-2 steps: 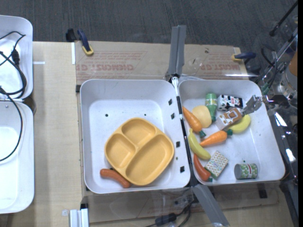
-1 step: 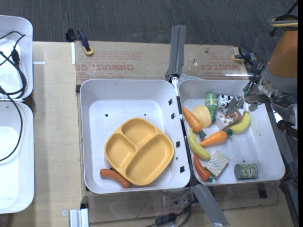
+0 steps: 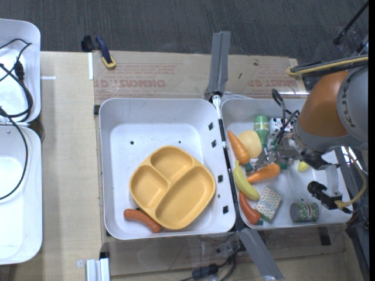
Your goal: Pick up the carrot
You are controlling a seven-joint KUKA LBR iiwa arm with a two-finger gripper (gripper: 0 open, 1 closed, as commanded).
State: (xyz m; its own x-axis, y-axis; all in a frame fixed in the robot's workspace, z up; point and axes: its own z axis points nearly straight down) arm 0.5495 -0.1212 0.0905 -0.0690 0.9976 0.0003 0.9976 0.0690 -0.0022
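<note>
Orange and tapered, the carrot (image 3: 264, 172) lay near the middle of the right bin (image 3: 328, 218), slanting up toward the right. My fingers (image 3: 275, 154) hung just above its upper end, and I could not tell whether they were spread or pressed together. Beside the carrot's lower end lay a banana (image 3: 244, 182), with a yellow apple (image 3: 251, 143) and a second carrot (image 3: 237, 147) higher up. A small can (image 3: 304, 211) sat in the bin's lower right corner. In the left bin (image 3: 117, 157) rested a yellow divided plate (image 3: 171, 186) and a sausage (image 3: 142, 219) at its lower left edge.
</note>
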